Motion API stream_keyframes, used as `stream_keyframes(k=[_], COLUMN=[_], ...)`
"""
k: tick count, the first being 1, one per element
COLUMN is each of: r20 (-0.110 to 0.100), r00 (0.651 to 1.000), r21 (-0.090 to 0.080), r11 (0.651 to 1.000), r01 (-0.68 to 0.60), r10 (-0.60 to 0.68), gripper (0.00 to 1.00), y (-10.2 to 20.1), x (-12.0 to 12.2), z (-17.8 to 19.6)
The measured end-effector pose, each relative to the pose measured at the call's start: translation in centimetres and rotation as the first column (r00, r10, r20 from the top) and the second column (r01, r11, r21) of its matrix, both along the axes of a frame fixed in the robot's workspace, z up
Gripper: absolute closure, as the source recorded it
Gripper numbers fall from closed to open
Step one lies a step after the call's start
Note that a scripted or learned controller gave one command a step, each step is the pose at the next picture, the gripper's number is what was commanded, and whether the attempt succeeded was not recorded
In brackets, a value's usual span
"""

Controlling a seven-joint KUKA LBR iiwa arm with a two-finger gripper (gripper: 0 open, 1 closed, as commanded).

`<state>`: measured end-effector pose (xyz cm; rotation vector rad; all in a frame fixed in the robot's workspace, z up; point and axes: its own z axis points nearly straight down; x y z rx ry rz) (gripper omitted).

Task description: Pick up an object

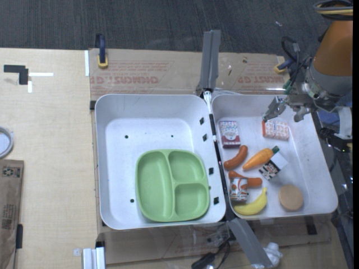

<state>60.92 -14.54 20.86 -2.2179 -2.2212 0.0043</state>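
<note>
My gripper (pixel 287 110) hangs over the back right part of the right bin (pixel 320 150), its fingers spread apart with nothing between them. Just below it lies a small pink and white packet (pixel 276 129). Further toward the bin's middle are a red and white carton (pixel 229 133), an orange carrot (pixel 259 158), a red sausage (pixel 235 157), a small black and white box (pixel 272 167), a yellow banana (pixel 252 205), a small can-like item (pixel 239 189) and a round tan cookie (pixel 291 198).
The left bin (pixel 115 150) holds a green divided plate (pixel 173 185). A grey divider post (pixel 210 60) rises between the bins at the back. Clamps sit on the cardboard behind the bins. The arm's orange band (pixel 335 43) is at the upper right.
</note>
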Motion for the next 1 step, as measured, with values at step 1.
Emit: stream_keyframes(k=[1], r20=[-0.001], r00=[0.979], r21=[0.000], r11=[0.979], r01=[0.202], r10=[-0.202], gripper=[0.00], y=[3.02], x=[1.68], z=[-7.68])
